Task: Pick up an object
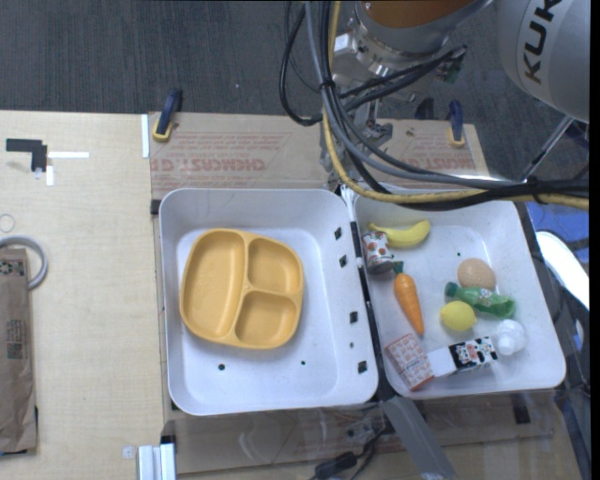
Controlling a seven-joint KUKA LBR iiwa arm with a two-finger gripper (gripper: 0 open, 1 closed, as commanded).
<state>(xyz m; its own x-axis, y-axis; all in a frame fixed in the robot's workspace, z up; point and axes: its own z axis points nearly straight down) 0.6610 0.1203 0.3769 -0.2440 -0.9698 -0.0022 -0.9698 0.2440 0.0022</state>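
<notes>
Arm wrist (403,28) high over bins' far edge, grip state can't tell, right bin (539,281) with banana (405,233), carrot (409,302), lemon (457,316), egg (476,273), yellow divided plate (242,288) in left bin (187,375)

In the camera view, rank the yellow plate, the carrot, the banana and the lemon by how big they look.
1. yellow plate, by far the largest
2. carrot and banana: too alike to rank
3. lemon, the smallest
</notes>
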